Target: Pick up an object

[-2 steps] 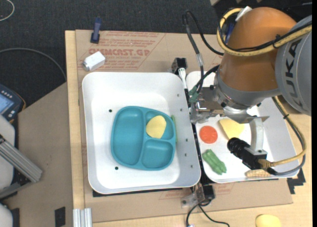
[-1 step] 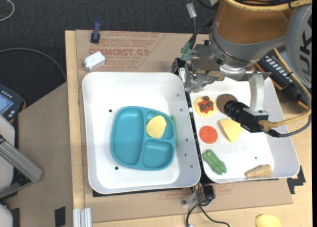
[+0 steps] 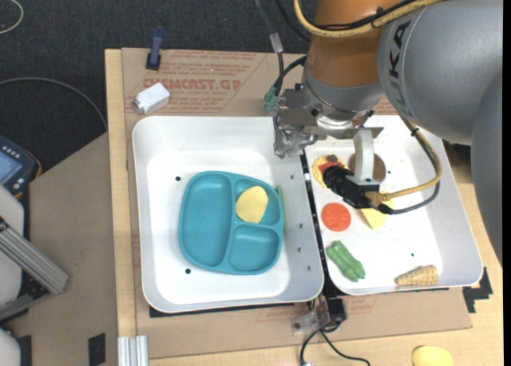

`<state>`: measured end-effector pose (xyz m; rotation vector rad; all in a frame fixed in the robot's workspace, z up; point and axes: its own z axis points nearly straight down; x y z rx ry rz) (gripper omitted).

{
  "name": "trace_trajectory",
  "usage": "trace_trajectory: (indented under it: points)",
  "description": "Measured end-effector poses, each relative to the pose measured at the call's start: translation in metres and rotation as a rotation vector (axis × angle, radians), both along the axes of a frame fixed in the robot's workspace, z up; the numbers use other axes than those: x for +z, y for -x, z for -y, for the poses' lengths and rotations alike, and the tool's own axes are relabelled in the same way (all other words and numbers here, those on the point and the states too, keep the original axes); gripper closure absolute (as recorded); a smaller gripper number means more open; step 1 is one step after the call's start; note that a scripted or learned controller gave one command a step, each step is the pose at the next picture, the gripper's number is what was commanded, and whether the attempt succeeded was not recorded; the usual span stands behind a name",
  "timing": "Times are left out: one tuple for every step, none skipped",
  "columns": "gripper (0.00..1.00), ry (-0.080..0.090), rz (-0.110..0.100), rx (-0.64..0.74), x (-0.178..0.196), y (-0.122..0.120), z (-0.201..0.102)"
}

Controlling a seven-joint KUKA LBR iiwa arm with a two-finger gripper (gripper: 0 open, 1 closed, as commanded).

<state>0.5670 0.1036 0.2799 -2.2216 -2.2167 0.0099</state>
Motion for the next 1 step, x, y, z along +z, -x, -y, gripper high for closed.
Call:
trace_trajectory:
  points:
    - [1.0,-0.002,-0.001,0.006,-0.0645,0.0322,-0.0432]
